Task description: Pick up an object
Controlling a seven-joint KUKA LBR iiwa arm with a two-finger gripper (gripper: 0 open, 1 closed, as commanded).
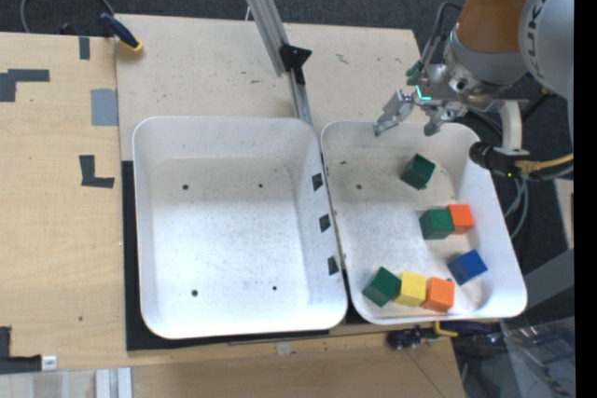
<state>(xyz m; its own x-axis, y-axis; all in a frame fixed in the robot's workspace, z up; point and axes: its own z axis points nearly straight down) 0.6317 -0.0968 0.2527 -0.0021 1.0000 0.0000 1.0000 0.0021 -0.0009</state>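
Fixed overhead slant over both bins (140,200)

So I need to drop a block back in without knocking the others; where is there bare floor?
The left bin floor is bare wall to wall. In the right bin, the strip along the divider is free. It is crowded at the near right corner: green cube, yellow cube, orange cube, blue cube.

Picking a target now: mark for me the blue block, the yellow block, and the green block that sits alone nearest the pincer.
blue block (467,266), camera view, on its top face.
yellow block (412,287), camera view, on its top face.
lone green block (419,171), camera view, middle of its visible top.
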